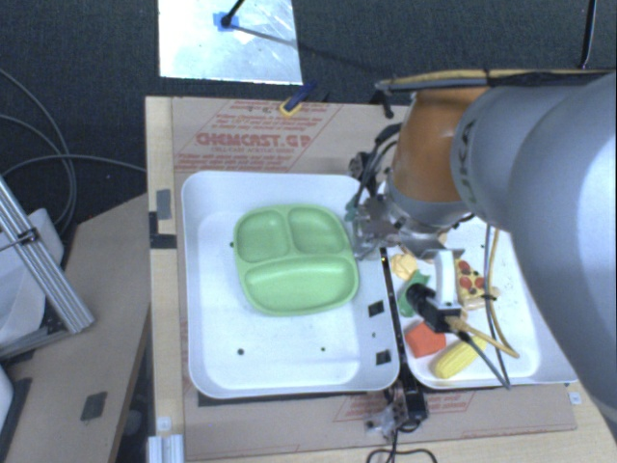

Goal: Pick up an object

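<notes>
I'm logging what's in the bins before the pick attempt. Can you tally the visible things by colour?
Green: 1, the divided plate
Yellow: 2, the corn cob and a small piece
Orange-red: 1, a block
White with red spots: 1, a slice-like piece
Total: 5; the arm may hide more.

The divided plate (292, 258) is pale green, lying in a white left bin (207, 355). The right bin (540, 355) is white too, and holds a yellow corn cob (456, 359), an orange-red piece (424, 339), and a pale slice dotted with red (471, 284). The arm (540, 152) is grey with an orange band (429, 148). The cardboard sheet (255, 133) beneath is tan with red lettering.
</notes>
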`<state>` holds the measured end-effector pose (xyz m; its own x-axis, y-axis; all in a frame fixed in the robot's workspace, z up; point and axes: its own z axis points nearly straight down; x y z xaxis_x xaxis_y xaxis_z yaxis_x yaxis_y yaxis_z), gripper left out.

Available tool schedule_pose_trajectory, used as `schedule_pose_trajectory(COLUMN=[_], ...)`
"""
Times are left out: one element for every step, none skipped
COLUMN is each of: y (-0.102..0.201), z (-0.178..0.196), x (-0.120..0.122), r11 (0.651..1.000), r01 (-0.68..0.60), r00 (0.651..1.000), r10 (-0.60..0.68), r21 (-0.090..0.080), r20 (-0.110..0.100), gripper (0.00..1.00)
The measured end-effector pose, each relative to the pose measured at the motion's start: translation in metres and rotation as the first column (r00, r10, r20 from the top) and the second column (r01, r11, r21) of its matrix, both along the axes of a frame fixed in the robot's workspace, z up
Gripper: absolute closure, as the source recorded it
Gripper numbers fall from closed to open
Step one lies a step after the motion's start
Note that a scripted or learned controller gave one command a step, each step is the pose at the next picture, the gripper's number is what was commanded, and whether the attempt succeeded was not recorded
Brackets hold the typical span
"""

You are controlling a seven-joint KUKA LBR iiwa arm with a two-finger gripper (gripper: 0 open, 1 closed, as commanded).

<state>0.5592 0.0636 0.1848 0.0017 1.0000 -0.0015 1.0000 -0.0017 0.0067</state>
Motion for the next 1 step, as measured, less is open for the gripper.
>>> schedule_pose_trajectory(y=[0.0436], z=[0.0095], x=[-0.0214], r11=[1.000], r01=[-0.010], r00=[1.000], r10=[0.010], r21=[0.004], r20=[-0.006], gripper=[1.00])
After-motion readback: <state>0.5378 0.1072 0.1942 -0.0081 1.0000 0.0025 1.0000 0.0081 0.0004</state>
